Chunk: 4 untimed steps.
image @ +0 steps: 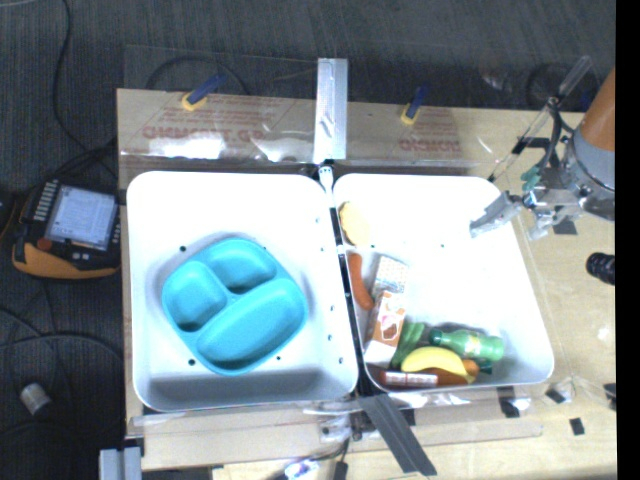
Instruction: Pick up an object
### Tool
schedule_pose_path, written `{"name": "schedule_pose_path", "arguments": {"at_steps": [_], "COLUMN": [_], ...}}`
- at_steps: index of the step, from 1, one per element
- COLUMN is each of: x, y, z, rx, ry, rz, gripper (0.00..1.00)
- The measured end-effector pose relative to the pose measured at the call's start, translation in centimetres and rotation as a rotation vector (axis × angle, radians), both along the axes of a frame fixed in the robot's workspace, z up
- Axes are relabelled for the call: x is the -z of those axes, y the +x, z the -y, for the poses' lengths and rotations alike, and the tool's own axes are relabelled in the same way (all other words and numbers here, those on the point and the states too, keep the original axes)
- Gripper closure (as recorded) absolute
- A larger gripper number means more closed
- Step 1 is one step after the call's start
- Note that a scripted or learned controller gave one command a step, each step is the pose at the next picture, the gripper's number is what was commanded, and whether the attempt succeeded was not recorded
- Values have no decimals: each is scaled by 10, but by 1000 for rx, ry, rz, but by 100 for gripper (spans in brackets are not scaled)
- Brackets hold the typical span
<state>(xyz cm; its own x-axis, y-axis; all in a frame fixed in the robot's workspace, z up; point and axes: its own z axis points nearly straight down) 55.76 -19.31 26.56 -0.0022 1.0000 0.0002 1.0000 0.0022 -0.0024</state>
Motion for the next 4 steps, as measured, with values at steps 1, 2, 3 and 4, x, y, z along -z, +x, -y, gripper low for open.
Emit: {"name": "schedule_pose_path", "arguments": {"at_steps": [1,2,3,4], "x": [126,171,45,158], "y": [-5,16,59,12], "z": [-35,-37,-26,-75], "rx": [18,-73,32,72], "ry": [1,0,-4,0], "rz": [-1,15,2,4], "gripper": [0,0,0,0]}}
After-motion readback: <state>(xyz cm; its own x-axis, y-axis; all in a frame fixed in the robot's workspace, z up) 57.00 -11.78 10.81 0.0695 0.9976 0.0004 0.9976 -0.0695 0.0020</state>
